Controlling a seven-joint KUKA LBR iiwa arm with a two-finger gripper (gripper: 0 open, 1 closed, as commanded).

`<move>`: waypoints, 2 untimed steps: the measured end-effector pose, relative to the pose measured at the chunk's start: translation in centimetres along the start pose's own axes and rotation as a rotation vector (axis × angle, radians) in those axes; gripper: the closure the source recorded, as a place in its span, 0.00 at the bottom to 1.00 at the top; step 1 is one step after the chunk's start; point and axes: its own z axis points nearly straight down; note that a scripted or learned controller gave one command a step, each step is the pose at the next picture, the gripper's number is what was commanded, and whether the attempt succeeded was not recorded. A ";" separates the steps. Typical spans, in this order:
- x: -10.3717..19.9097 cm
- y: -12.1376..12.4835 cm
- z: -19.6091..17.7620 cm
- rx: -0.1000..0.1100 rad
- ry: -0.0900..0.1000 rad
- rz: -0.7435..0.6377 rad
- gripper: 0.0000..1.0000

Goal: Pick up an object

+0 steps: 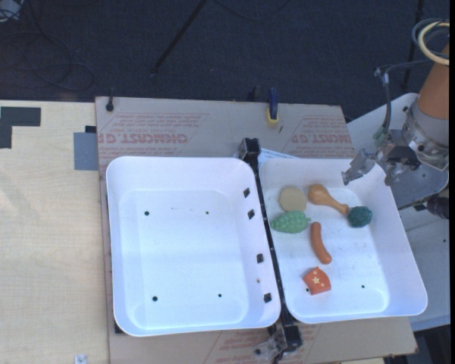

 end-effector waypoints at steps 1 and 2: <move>3.7 -1.7 14.8 -0.023 -0.007 0.003 0.00; 7.2 -5.8 16.1 0.003 0.001 0.001 0.00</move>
